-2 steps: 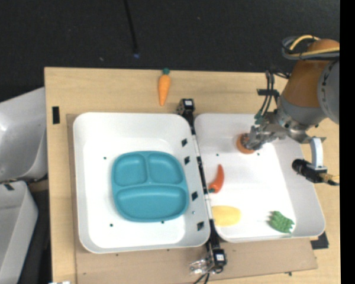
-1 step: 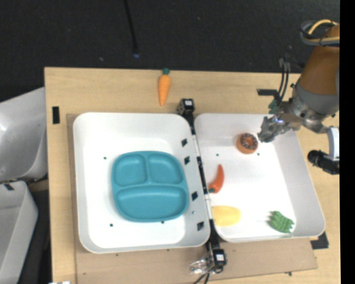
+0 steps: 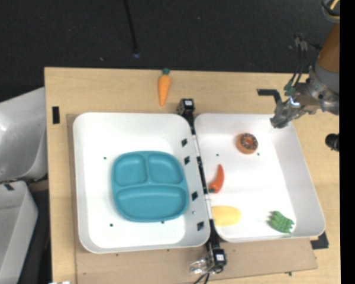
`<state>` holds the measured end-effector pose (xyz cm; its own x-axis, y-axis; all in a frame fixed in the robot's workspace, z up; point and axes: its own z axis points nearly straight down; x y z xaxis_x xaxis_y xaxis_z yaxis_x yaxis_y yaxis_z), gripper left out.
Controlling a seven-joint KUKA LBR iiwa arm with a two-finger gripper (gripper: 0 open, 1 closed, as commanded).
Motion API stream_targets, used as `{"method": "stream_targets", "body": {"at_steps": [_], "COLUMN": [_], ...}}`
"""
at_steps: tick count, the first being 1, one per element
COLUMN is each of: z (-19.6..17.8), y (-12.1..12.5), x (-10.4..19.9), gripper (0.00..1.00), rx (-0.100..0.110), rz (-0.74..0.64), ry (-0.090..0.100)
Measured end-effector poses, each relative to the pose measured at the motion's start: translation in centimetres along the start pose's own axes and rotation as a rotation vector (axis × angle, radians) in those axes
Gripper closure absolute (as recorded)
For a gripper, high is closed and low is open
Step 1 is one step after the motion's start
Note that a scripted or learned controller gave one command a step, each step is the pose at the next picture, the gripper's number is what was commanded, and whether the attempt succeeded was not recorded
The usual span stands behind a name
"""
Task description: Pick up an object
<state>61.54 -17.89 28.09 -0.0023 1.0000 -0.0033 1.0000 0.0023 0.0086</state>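
Observation:
The right bin [image 3: 305, 176] holds a brown-orange ring like a doughnut [image 3: 247, 142], a red chilli [image 3: 217, 178] by the divider, a yellow piece [image 3: 226, 215] at the near left corner, and a green leafy piece [image 3: 281, 222] near the front right. My gripper [image 3: 267, 107] hangs over that bin's far right corner, up and to the right of the doughnut. It is open with nothing between its fingers. An orange carrot [image 3: 164, 87] lies on the bare bench behind the left bin.
The left bin [image 3: 89, 158] carries a blue divided plate [image 3: 149, 186] in its middle. Black clips run along the seam between the bins [image 3: 195, 158]. A white box [image 3: 12, 141] stands off the bench's left side.

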Motion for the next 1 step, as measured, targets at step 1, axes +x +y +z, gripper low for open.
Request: {"method": "stream_targets", "body": {"at_steps": [1], "z": [1.45], "y": [-0.03], "x": [4.96], "gripper": [1.0], "rx": [0.008], "rz": [-0.003], "ry": [0.003]}}
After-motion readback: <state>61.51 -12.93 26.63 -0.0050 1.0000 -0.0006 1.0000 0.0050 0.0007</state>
